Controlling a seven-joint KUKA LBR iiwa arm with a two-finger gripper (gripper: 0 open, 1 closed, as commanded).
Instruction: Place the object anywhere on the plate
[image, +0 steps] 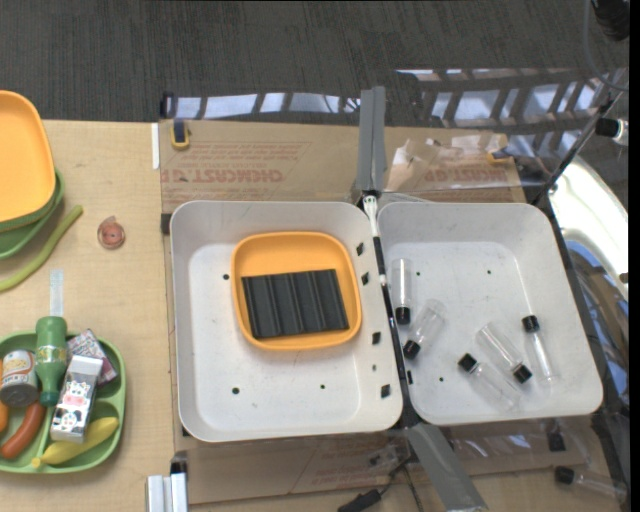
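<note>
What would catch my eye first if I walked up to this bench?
Most likely the orange plate in the left bin, with a dark ribbed slab lying on it. Next, the clear vials with black caps scattered over the floor of the right bin. Off to the left on the table, a green tray crowded with toy food also stands out.

We are seeing an orange plate (297, 290) sitting in the white left bin (200, 400). A dark grey pad with stripes (296, 304) is lying on the plate. Right of the plate, in the white right bin (570, 390), clear tubes with black caps (401, 290) are lying. Far left of the plate, a green tray (110, 425) is holding colourful toy food.
</note>
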